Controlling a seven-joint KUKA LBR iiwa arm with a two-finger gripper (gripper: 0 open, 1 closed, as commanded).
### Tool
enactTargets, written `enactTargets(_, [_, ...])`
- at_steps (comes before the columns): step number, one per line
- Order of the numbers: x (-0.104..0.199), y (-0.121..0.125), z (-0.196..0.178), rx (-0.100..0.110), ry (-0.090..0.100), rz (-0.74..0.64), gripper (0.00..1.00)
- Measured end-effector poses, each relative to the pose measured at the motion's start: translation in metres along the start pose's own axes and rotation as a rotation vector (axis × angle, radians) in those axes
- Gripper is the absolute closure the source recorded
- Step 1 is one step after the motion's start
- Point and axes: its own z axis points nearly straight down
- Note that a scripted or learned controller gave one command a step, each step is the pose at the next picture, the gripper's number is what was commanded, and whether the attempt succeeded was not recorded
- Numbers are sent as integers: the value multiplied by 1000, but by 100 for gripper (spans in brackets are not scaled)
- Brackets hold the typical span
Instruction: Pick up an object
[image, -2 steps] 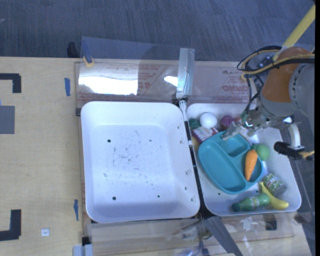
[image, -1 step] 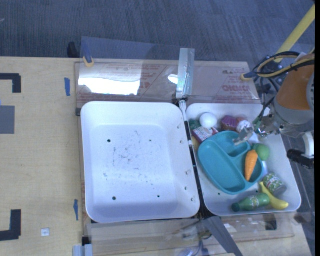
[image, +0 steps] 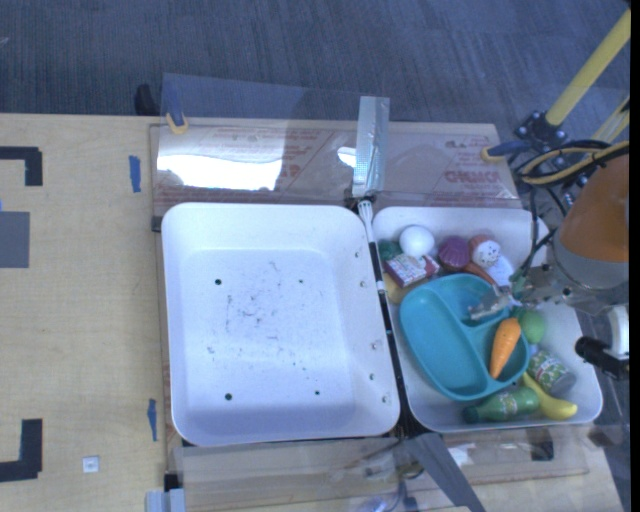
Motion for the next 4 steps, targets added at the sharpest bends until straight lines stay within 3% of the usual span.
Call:
enactTargets(1, [22,-44,-9,-36,-15,-83,0])
enactTargets(2, [1,48,1,0,0,-207,0])
enactTargets(3, [-2,98,5,53,15,-53,0])
enactTargets(4, [2,38,-17,12,3,-54,0])
